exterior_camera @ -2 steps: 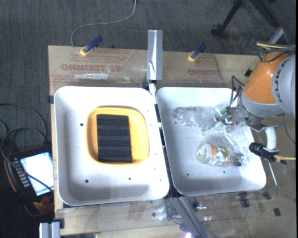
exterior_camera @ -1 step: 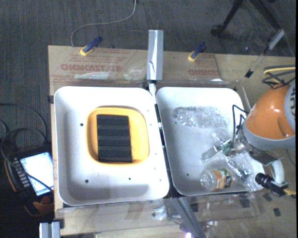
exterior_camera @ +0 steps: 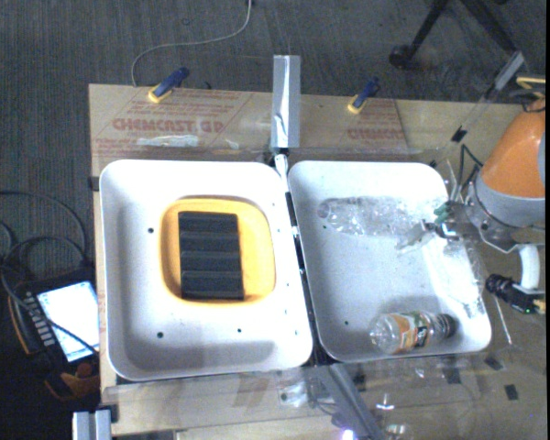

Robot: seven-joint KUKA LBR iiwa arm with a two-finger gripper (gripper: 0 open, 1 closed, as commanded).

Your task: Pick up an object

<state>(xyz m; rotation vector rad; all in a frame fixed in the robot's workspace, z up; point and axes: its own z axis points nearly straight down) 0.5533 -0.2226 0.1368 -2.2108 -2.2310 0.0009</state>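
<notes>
I log the left shallow white bin (exterior_camera: 128, 246) holding a yellow rounded foam block with a black ribbed top (exterior_camera: 217, 251) at its centre. Right of that block, in the right white bin (exterior_camera: 367, 273), a clear crumpled plastic bottle (exterior_camera: 376, 216) lies toward the far wall, and a clear bottle with an orange label (exterior_camera: 412, 330) lies against the near wall. The grey-and-orange arm (exterior_camera: 518, 177) sits past that bin's right rim; gripper state I cannot tell.
</notes>
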